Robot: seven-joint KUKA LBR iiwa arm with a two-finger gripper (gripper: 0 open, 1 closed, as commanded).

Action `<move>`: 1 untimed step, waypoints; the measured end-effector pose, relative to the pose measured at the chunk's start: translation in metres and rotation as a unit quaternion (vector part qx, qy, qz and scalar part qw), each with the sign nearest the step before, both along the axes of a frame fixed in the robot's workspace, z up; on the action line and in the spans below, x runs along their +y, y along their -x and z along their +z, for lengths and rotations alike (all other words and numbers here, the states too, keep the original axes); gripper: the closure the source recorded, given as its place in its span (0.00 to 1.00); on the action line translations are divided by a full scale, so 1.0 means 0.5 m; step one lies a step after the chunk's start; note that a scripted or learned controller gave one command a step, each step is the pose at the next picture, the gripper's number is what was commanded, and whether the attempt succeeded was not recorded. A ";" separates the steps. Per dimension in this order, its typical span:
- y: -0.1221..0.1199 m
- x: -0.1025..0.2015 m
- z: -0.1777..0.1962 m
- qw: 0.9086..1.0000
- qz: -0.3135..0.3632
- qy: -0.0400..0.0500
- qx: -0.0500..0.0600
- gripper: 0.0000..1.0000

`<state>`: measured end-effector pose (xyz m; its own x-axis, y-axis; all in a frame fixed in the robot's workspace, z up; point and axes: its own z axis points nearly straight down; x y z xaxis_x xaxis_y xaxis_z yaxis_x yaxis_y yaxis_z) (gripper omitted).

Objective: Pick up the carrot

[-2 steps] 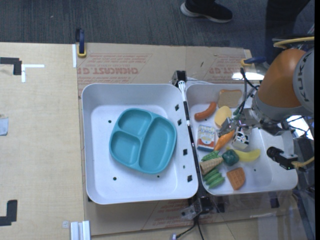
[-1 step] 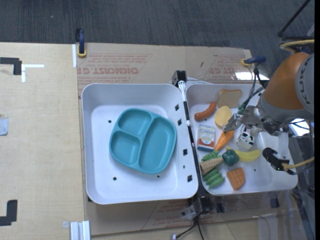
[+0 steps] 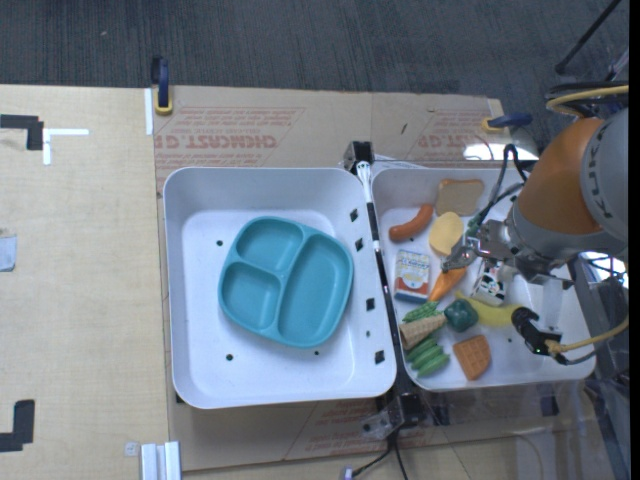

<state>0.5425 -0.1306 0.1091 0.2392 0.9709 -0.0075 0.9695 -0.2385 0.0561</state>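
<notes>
The carrot (image 3: 444, 285), small and orange, lies tilted in the right bin (image 3: 560, 368), between a blue-and-white carton (image 3: 411, 273) and a dark green vegetable (image 3: 460, 315). My gripper (image 3: 463, 258) hangs low over the bin, just above and right of the carrot's upper end. It sits at or very near that end. The grey arm with its orange band (image 3: 565, 183) reaches in from the right and hides part of the bin behind it.
Around the carrot lie a red sausage (image 3: 411, 223), a yellow cheese wedge (image 3: 446, 233), a bread slice (image 3: 460, 196), corn (image 3: 422, 325), green pods (image 3: 428, 356), an orange cracker (image 3: 472, 356) and a banana (image 3: 495, 313). A teal divided plate (image 3: 287, 281) rests in the left bin (image 3: 190, 298).
</notes>
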 end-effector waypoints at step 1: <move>0.034 0.012 -0.001 0.999 -0.044 -0.003 -0.002 0.00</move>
